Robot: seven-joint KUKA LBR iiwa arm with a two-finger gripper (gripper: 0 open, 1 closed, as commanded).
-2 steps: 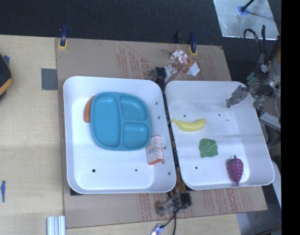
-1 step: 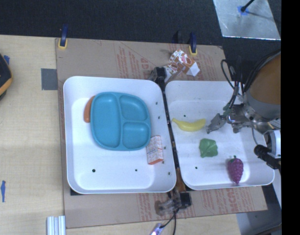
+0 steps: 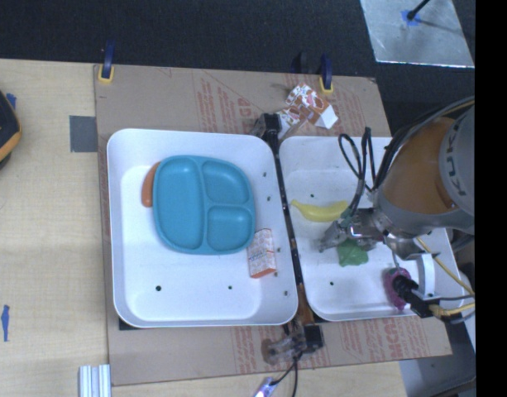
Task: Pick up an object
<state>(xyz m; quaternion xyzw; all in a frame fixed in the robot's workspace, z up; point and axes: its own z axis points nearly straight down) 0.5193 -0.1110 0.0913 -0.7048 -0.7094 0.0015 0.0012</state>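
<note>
In the right bin (image 3: 319,304) lie a yellow banana (image 3: 318,211), a green leafy object (image 3: 352,255) and a purple object (image 3: 394,285). My gripper (image 3: 339,235) hangs low over this bin, just below the banana and at the upper left edge of the green object. The grey arm with its orange band (image 3: 418,176) covers the bin's right side. Nothing can be seen held by the gripper.
The left bin (image 3: 129,222) holds a blue divided plate (image 3: 205,204) with an orange object (image 3: 147,187) poking out from under its left edge, and a small printed carton (image 3: 262,253) near the right wall. A crumpled wrapper (image 3: 307,106) lies behind the bins. Black cables (image 3: 356,160) loop over the right bin.
</note>
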